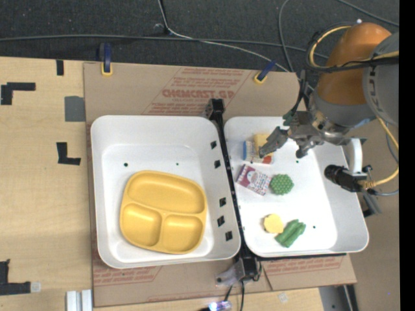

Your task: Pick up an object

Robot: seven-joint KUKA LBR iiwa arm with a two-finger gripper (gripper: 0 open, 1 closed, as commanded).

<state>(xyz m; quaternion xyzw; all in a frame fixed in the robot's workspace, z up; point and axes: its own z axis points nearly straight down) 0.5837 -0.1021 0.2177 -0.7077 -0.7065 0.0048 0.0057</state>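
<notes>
Camera view had the arm coming in from the right, with the gripper (288,145) hanging over the upper part of the right bin (343,229). Its jaws were spread wide with nothing between them, so released, no grab yet. By my read the task was barely started: the reach looked done, and the descent, the clench and the lift were all left.

Candidates all sat in that right bin. Closest to the jaws was a small yellow block (260,140) with a blue piece (245,150) just beside it, both near the divider (224,173) between the bins. Below those lay a red-and-white packet (253,179) and a green bumpy ball (281,184) just beside it. Further down were a yellow round piece (273,223) and a green pepper-like thing (290,232), touching each other near the bottom rim.

Left bin (104,193) held a yellow divided tray (162,210), not really a gripper-sized target.

Room-wise, the yellow block and blue piece sat close to the divider wall, so a finger could clip it. The ball had more open floor on its right side, which looked like the easier pick to me.
</notes>
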